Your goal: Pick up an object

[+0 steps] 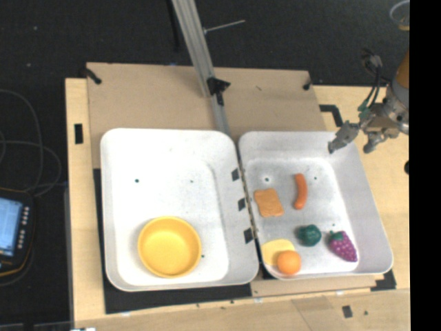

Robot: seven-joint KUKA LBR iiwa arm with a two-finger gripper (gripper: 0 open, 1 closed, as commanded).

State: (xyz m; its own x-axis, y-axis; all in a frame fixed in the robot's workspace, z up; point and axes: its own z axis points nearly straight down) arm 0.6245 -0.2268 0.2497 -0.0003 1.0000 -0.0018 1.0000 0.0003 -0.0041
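Note:
The right bin (358, 185) holds several toy foods: an orange sausage (300, 191), a tan toast slice (268, 203), a dark green vegetable (309, 235), purple grapes (342, 246) and an orange ball (289, 262) lying on a yellow piece (274, 247). My gripper (357, 139) hovers at the bin's far right corner, above the rim and well away from the foods. Its two fingers stand spread apart with nothing between them.
The left bin (131, 157) holds a yellow bowl (169, 246) at its near side. A slanted metal post (196, 40) rises behind the bins. A tablet (12, 229) sits off the bench at the left edge.

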